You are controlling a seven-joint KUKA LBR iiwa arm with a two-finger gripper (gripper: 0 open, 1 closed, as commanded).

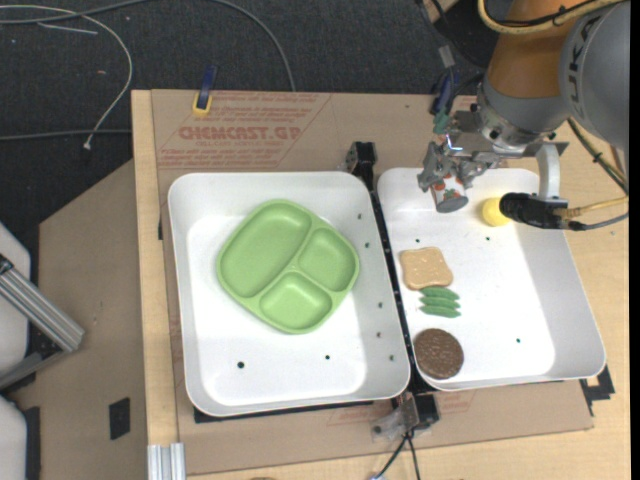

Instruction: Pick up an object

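Observation:
My gripper point(447, 190) hangs over the far left part of the right bin point(540, 308), its fingers pointing down with nothing visible between them. A yellow ball-like object point(493, 211) lies just to its right, near the bin's back wall. Nearer the front, along the bin's left side, lie a tan toast slice point(425, 267), a green pea pod piece point(440, 301) and a brown round patty point(438, 353). The toast lies a short way in front of the gripper.
The left bin point(200, 348) holds a green divided plate point(288, 265). A black clamp point(361, 157) stands between the bins at the back. The arm's grey and orange body point(545, 58) looms over the right bin's far edge, with a black cable piece point(530, 209) beside the yellow object.

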